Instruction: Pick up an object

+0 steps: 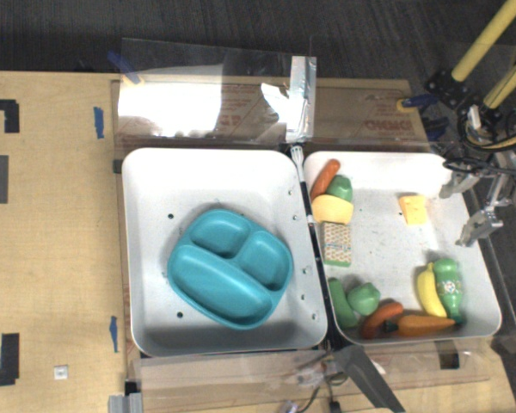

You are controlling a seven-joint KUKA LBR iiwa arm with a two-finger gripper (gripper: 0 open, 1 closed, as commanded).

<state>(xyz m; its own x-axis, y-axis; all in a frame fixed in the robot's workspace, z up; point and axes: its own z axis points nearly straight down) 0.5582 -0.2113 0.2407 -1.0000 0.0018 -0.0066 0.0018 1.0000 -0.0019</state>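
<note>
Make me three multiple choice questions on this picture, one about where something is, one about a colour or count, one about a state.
1. Where is the teal plastic divided plate?
A. left white bin
B. right white bin
C. on the wooden bench

2. What colour is the small square block in the right bin?
A. red
B. yellow
C. blue

3. How does the divided plate lie?
A. upside down
B. on edge
C. right way up

Answers: 1 A, it rests inside the left bin. 2 B, it is plainly yellow. 3 C, its three compartments face upward.

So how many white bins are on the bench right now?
2. The left bin holds a teal divided plate; the right bin beside it holds the toy food, touching along the middle.
</note>
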